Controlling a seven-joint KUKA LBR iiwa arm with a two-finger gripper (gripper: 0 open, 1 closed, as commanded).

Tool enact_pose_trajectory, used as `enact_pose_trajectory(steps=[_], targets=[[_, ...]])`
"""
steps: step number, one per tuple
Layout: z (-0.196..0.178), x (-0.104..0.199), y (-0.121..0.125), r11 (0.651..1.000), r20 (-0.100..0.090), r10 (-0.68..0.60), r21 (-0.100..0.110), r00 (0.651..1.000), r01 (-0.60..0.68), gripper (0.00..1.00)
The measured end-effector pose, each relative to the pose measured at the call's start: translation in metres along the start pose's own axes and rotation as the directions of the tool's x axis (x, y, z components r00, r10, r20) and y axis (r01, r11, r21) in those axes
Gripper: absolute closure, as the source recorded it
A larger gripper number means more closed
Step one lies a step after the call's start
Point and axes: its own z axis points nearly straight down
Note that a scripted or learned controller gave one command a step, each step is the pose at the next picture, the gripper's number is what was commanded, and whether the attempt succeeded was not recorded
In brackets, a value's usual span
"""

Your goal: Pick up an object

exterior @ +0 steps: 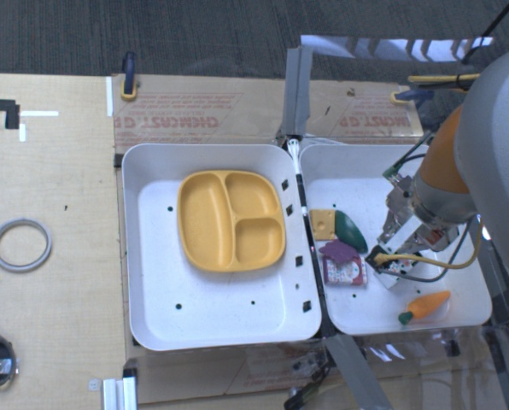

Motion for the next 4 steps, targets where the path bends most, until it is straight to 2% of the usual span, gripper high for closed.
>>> enact_pose_trajectory(steps=[1,2,3,4], targets=[[0.029,-0.008,0.06,0.972,-0.004,-0.237,-0.005,0.972,0.237,1.0],[0.029,-0.001,0.084,0.991,-0.005,-0.136,-0.005,0.991,0.136,1.0],[0.029,-0.001,0.084,0.991,-0.005,-0.136,-0.005,0.991,0.136,0.0],[-0.072,0.089,0.013,0.971,-0.004,-0.238,-0.006,0.971,0.238,0.0]])
